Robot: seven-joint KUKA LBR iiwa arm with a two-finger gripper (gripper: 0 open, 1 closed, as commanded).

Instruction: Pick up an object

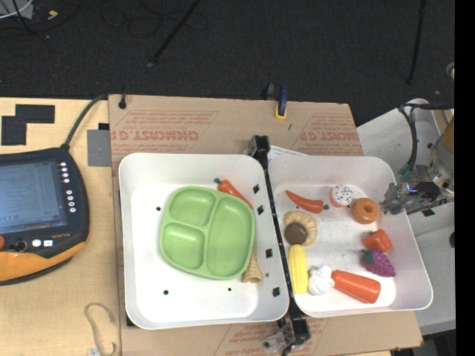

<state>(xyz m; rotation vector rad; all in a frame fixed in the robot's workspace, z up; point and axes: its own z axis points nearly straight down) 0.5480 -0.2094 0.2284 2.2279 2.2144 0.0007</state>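
The right bin (404,288) holds several toy foods: a red chili (304,200), a white sprinkled cake (342,195), an orange donut (365,211), a brown-and-cream pastry (299,230), a corn cob (297,268), a white garlic bulb (320,280), a carrot (356,286), a red pepper (377,240) and purple grapes (379,262). My gripper (407,194) hovers at the bin's right rim, just right of the orange donut, with nothing seen in it.
The left bin (141,273) bears a green divided plate (208,232), an orange carrot piece (234,190) at its far edge and a waffle cone (254,270) by the divider. A teach pendant (37,210) lies on the bench to the left.
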